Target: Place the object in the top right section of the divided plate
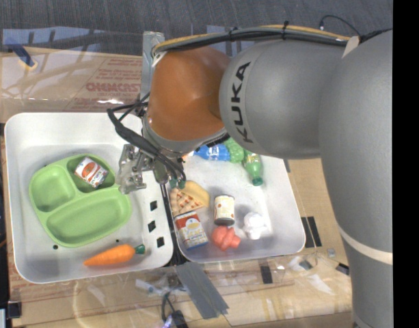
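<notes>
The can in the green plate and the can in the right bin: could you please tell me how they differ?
The can in the plate lies on its side in the top right section of the green divided plate, in the left bin; the can in the right bin stands upright on the bin floor. The first shows a red-and-white label, the second a brownish one with a pale top. Both are small cylindrical cans of similar size.

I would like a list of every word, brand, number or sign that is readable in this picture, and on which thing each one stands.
"KUKA": black letters on the grey arm.
Red print on the cardboard sheet behind the bins: too blurred to read for sure.
Label of the can in the green divided plate: too small.
Labels of the two cans in the right bin: too small.
</notes>
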You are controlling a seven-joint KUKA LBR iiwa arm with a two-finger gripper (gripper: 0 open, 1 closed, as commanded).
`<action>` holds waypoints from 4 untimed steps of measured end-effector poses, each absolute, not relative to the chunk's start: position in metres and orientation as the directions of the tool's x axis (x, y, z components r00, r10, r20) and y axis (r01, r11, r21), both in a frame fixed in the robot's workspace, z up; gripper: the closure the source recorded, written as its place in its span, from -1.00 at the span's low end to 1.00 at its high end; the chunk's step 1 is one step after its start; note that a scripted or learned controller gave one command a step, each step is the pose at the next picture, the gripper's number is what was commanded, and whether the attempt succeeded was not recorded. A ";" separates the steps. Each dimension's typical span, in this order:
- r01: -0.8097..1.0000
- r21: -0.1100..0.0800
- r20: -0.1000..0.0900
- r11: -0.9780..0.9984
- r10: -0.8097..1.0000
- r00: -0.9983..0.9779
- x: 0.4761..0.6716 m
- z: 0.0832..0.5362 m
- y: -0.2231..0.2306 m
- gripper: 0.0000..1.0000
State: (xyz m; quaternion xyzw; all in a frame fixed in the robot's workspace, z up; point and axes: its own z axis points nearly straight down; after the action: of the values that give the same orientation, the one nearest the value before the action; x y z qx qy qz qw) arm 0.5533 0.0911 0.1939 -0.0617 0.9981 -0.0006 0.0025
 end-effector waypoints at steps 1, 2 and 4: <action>-0.486 -0.001 -0.005 0.874 -0.486 -0.874 0.636 0.193 0.077 1.00; -0.533 -0.003 -0.008 0.846 -0.533 -0.846 0.643 0.282 0.092 1.00; -0.862 -0.006 -0.006 0.507 -0.862 -0.507 0.658 0.236 0.045 1.00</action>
State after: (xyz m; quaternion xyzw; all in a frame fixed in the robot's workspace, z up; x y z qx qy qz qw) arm 0.6578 0.0450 0.2361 -0.4965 0.8680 -0.0011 0.0040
